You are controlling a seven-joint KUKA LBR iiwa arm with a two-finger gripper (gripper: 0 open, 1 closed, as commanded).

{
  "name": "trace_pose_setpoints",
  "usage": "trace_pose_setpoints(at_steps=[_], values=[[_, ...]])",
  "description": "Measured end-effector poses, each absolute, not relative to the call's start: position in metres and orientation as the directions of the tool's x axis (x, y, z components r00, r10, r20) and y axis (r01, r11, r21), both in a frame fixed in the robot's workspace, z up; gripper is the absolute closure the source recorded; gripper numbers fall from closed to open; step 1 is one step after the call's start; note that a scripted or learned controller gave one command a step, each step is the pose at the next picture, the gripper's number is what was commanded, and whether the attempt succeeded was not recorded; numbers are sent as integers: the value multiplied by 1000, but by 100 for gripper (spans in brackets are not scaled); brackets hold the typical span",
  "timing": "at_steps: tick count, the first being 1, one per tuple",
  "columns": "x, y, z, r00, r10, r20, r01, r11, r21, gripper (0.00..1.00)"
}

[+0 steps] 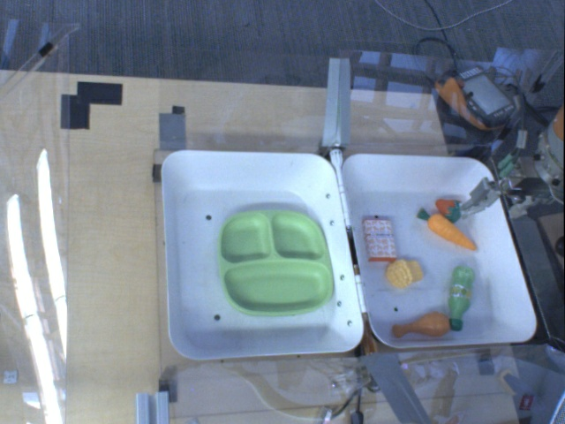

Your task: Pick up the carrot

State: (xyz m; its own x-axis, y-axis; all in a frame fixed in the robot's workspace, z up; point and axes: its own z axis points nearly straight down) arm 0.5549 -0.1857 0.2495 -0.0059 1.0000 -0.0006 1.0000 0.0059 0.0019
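I see two shallow white plastic bins side by side on the wooden bench. The left bin holds a light green plastic tray with three compartments, which lies flat near the middle of the bin floor.

The right bin holds the small toys. The orange toy carrot with a green leaf end lies flat in the upper right part of this bin, its green end toward the left and its pointed tip toward the lower right. Just above its leaf end there is a small red and green toy that I cannot identify. Near the left wall lies a small pink and white printed box, and just beside it, lower right, a yellow toy corn piece. A green toy bottle lies further right, and a brown toy chicken drumstick rests near the front wall, its thick end touching the bottle's lower end.

The two-finger gripper reaches in from the right edge, over the upper right corner of the right bin. Its grey tip points down-left, close to the red and green toy and just above the carrot. The carrot is not between the fingers; whether they are spread or closed I cannot tell.
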Motion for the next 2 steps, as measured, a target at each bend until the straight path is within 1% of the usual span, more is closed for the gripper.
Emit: trace_pose_setpoints(at_steps=[1, 2], values=[[592, -206, 133, -163, 987, 0, 987, 163, 1, 0], [588, -206, 88, -472, 881, -7, 881, 472, 9, 0]])
